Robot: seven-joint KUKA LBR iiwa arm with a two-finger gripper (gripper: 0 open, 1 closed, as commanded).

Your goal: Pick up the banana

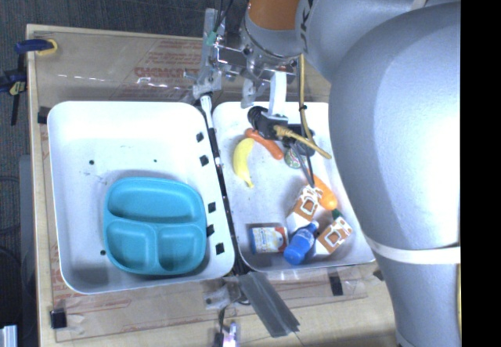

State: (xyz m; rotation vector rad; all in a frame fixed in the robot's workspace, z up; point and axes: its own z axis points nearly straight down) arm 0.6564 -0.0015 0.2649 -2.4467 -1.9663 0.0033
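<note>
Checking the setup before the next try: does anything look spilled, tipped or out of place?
Nothing stands out. The banana lies loose in the right bin among other items; the blue tray sits flat in the left bin.

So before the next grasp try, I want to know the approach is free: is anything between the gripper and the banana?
Nothing visible lies between them. The gripper hovers over the far rim of the right bin, and the banana lies uncovered on bare bin floor nearer the camera. An orange carrot-like piece sits right beside its upper end.

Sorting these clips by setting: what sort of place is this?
Probably a robotics lab bench: a grey robot arm reaches over two shallow white bins, one holding toy-like clutter including a yellow banana.
</note>
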